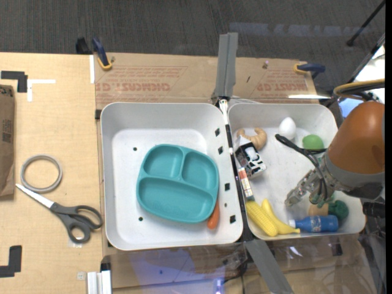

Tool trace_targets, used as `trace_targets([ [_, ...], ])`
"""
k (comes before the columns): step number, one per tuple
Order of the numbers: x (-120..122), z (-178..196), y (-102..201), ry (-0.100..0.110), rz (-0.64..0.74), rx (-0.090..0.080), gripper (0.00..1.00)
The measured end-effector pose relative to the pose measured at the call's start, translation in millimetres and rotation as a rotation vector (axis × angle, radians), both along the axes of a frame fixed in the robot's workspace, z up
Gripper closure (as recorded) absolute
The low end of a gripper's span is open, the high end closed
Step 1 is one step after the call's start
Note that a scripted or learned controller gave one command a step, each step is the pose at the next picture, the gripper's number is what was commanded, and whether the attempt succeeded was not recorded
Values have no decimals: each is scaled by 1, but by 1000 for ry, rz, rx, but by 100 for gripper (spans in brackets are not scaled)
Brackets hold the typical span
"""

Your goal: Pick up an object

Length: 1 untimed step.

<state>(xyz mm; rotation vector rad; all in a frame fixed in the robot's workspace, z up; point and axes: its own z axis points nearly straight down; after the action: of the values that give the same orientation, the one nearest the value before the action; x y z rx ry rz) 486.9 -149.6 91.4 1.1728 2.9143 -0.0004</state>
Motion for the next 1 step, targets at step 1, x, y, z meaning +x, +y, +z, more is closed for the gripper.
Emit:
trace_targets([
  [1,20,0,47,-1,4,0,100],
])
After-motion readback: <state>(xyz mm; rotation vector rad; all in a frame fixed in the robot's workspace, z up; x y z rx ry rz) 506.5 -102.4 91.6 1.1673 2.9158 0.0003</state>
